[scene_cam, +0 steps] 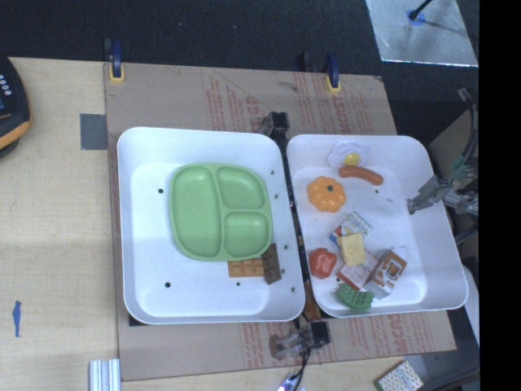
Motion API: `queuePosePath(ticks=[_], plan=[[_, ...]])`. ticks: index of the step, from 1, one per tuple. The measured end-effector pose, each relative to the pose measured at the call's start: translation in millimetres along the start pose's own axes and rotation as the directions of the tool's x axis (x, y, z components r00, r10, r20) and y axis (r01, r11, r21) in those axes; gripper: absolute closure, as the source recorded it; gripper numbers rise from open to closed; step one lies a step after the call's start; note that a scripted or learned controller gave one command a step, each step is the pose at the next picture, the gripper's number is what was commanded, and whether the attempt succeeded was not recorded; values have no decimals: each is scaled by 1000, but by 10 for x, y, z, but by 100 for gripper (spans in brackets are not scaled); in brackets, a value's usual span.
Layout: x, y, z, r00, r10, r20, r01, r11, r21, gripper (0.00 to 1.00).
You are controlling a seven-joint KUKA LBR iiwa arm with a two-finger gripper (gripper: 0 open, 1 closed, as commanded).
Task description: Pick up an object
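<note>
— Looking at the right bin (440, 243), which piece would you take?

— The orange pumpkin (326, 194), upper middle of that bin, well apart from the pile at lower centre. It looks like light, hard, smooth toy plastic; I'd pinch across its rounded sides.

— And the gripper (425, 199)?

— At the bin's right rim, carrying nothing I can see; how far it's open, I cannot tell.

— Any writing?

— Faint red print on the cardboard (244, 96), too blurred to read; the small packets (389, 269) likewise.
</note>
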State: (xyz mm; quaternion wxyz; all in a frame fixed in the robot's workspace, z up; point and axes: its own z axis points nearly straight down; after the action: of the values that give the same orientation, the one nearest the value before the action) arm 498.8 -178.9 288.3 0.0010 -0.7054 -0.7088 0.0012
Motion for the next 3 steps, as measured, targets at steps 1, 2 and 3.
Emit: queuePosePath(ticks=[1,2,3], plan=[[397,374,1534,1000,-6,-4,6,1000,10,0],[702,963,1990,1000,-6,-1,6,1000,0,0],[790,1606,1952,1000,-1,-1,1,1000,0,0]])
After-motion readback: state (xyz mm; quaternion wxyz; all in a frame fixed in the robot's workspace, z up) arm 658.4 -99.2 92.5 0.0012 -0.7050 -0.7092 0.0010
